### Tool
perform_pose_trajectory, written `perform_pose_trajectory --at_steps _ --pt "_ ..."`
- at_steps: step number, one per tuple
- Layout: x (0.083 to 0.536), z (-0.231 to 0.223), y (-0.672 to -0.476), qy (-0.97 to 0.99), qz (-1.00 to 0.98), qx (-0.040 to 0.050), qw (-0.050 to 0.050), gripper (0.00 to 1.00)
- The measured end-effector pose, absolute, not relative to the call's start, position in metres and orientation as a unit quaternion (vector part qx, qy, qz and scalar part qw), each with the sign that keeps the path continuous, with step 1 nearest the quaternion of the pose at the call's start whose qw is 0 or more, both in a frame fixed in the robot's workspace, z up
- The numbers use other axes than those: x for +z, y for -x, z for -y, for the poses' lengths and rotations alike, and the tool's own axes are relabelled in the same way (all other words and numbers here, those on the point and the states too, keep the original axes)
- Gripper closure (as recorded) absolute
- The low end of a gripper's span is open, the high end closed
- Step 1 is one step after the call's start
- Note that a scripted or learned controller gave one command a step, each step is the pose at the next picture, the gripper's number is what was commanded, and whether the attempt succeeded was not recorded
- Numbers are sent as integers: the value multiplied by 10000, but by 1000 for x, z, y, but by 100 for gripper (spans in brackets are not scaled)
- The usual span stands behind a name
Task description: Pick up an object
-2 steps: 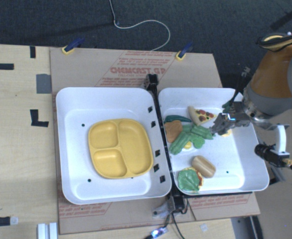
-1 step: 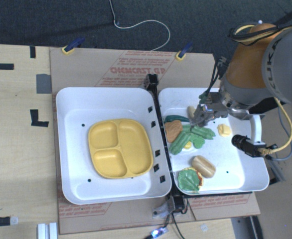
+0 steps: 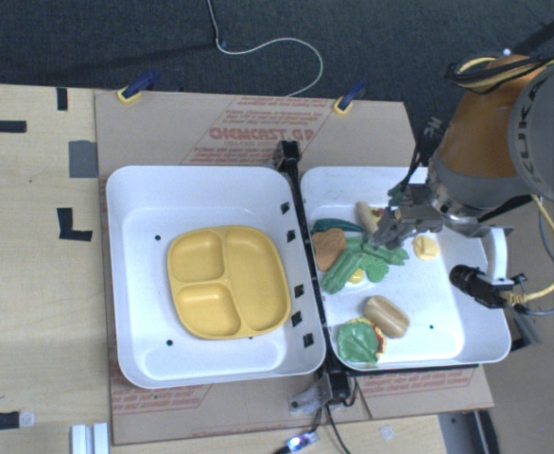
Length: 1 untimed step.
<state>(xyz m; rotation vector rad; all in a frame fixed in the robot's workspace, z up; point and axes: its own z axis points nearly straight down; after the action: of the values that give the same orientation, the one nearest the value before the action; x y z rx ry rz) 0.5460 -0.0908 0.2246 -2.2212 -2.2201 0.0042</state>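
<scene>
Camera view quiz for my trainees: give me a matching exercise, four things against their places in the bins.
Things:
1. yellow divided plate
2. hot dog
3. small yellow piece
4. gripper

Places:
A. right bin, just right of the gripper
B. over the green leafy toys in the right bin
C. middle of the left bin
D. right bin, near its front edge, beside a green-topped toy

Pairs: 1-C, 2-D, 3-A, 4-B

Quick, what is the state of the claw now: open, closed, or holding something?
Claw: cannot be told; it is low over the toy food in the right bin.
</scene>
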Motion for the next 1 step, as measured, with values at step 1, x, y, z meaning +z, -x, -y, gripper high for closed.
perform_pose_trajectory --at_steps 1 --pt "217 81 -554 7067 7075 13 5 100"
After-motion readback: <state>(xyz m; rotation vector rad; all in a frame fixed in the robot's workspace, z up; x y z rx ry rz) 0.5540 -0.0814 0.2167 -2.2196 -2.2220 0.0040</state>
